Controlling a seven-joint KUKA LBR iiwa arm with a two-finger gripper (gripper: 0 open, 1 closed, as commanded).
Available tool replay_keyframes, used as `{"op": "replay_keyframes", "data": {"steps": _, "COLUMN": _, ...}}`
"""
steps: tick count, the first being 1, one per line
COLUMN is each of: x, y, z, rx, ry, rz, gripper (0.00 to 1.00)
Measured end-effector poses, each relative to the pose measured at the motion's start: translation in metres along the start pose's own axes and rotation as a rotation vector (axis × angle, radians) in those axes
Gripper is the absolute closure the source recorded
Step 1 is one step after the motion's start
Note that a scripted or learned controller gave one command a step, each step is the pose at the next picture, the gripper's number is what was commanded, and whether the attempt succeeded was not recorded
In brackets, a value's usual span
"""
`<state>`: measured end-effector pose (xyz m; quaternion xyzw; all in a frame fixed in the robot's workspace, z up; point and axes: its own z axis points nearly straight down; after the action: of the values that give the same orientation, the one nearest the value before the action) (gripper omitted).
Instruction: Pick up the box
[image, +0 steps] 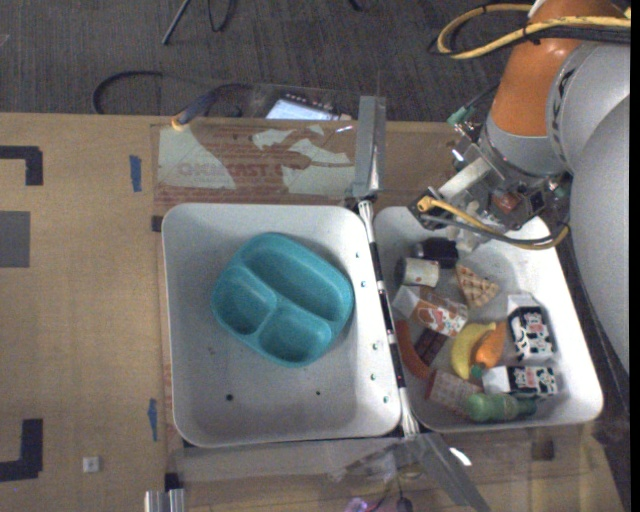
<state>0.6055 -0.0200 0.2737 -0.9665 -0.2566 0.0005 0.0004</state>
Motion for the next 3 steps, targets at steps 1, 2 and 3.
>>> {"op": "replay_keyframes", "data": {"steps": 1, "x": -0.057, "y": -0.020, "z": 0.039, "rx": 0.002, "ry": -0.002, "rz": 0.044, "gripper": 1.00}}
{"op": "replay_keyframes", "data": {"steps": 2, "x": -0.020, "y": -0.099, "z": 0.090, "rx": 0.002, "ry": -0.002, "rz": -0.021, "gripper": 1.00}}
{"op": "replay_keyframes", "data": {"steps": 3, "x": 0.037, "y": -0.171, "z": 0.155, "rx": 0.004, "ry": 0.004, "rz": -0.188, "gripper": 1.00}}
